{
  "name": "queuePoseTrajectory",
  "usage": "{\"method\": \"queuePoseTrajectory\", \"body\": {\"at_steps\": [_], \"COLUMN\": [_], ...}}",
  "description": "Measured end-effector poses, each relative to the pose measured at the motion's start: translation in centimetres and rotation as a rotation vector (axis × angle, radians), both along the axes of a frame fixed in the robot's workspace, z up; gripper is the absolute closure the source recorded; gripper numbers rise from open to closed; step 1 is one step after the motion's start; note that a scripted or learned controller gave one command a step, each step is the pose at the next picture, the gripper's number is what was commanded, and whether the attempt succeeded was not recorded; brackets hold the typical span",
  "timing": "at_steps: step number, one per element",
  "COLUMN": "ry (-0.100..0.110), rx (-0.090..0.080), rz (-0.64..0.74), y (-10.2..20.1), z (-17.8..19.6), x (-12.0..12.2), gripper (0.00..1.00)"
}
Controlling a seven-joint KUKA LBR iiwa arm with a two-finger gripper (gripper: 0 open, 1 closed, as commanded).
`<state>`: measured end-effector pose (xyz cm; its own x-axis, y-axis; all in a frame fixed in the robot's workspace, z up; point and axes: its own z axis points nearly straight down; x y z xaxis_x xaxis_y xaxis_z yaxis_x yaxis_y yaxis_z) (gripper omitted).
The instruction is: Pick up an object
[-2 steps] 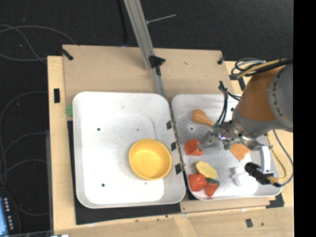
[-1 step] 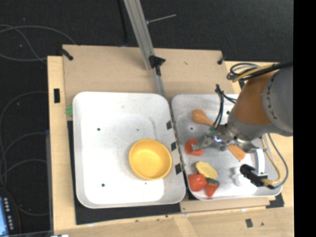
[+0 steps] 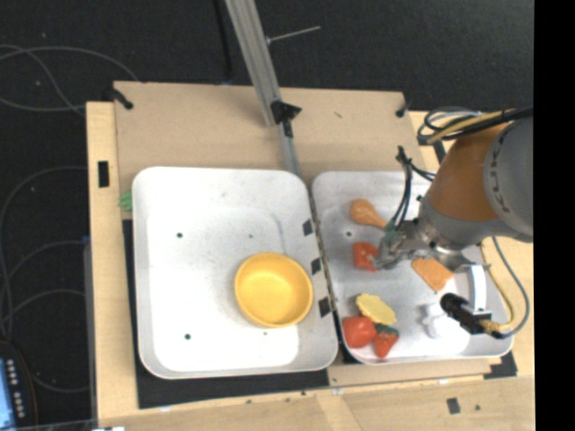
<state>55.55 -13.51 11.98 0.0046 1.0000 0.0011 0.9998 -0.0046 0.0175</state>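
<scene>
Black floor (image 3: 54,43), tan bench (image 3: 198,133)

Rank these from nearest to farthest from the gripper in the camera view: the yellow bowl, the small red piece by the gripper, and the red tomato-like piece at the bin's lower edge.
Measured from the gripper:
1. Small red piece, right beside it in the right bin.
2. Red tomato-like piece, lower in the same bin.
3. Yellow bowl, across the divide in the left bin.

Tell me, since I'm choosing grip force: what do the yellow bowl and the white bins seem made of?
The round yellow bowl looks like moulded plastic: uniform colour, smooth matte surface, soft rim. The two shallow white bins also look like plastic, perhaps thin formed sheet: rounded corners, scuffed and speckled matte surface. Neither is certain from this view.
</scene>
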Motion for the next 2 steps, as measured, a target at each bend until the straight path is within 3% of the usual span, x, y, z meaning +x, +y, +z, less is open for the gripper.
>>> {"method": "queuePoseTrajectory", "body": {"at_steps": [2], "ry": [0.010], "rx": [-0.003], "rz": [0.008], "y": [-1.5], "z": [12.2], "x": [0.4], "gripper": [1.00]}}
